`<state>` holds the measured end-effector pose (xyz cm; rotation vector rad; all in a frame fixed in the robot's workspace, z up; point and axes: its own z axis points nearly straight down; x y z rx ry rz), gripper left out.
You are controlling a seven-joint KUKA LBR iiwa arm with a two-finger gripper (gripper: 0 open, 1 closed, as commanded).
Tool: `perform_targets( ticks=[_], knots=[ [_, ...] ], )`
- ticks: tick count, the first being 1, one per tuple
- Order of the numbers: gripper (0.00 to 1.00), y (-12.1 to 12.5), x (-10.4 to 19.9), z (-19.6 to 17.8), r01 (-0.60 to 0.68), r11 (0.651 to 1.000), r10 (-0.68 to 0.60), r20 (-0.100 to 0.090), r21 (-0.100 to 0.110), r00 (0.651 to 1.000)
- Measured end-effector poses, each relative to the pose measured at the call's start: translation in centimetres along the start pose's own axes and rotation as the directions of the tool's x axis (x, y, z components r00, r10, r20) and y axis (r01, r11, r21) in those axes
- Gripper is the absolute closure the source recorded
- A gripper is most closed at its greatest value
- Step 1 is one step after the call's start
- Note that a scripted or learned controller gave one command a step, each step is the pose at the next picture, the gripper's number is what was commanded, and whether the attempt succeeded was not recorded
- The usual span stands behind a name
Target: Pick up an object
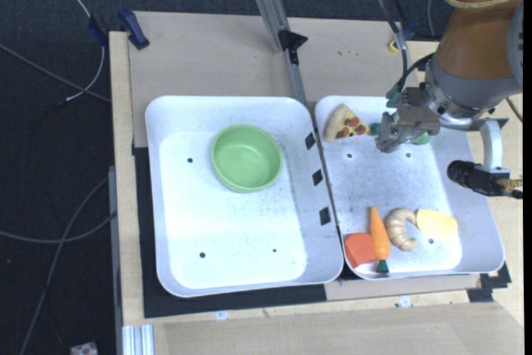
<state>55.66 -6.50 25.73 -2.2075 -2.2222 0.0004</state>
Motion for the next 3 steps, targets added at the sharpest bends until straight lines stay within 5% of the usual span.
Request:
perform_targets(
  ticks=[3],
  knots=[
    [1.00,-1.4,16.0,1.3,-0.001,1.000,0.001,0.003,0.010,1.000]
  ],
)
